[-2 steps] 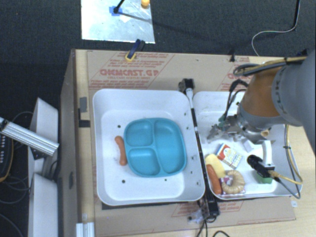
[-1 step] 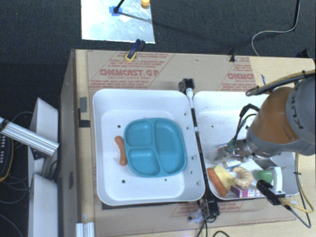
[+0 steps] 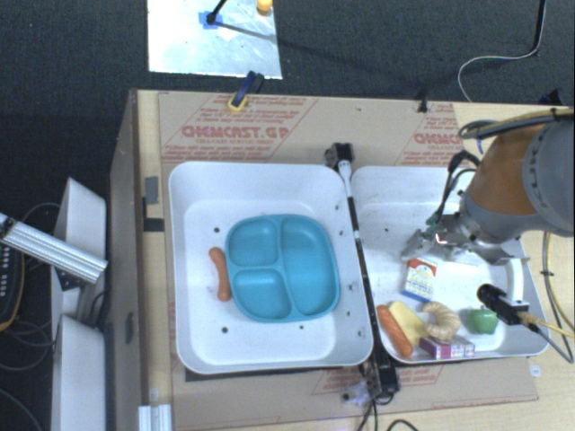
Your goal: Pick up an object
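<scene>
Nearest the camera, along the front wall of the right bin [image 3: 526,353], lay a row of small things close together. A purple box [image 3: 446,349] lay flat against the front edge. A carrot [image 3: 393,330] lay aslant at its left end, close to the divider between the bins. A yellow piece [image 3: 406,318] lay just beside the carrot, touching or nearly touching it. A pale bread roll [image 3: 441,320] sat behind the purple box, and a green thing [image 3: 482,321], too small to name, sat to the right of the roll.

A little farther back, a small white carton [image 3: 420,280] with blue and red print stood apart from that row, towards the middle of the bin. The gripper [image 3: 440,238] hung just behind the carton, low over the bin floor, with nothing seen in its grasp. Whether it was released or clenched could not be told. The grey arm with its orange band [image 3: 503,182] reached in from the right, over the far right part of the bin.

In the left bin [image 3: 193,187], a blue divided plate [image 3: 283,268] lay in the middle. A reddish sausage [image 3: 220,273] lay lengthwise just beside its left rim.

Beyond both bins, the bench top [image 3: 296,124] showed brown board with red lettering, and a yellow and blue clip [image 3: 243,92] sat at its far edge. Farthest off, a shiny sheet [image 3: 193,34] lay on the dark floor, with a small yellow ball [image 3: 263,4] on it.
</scene>
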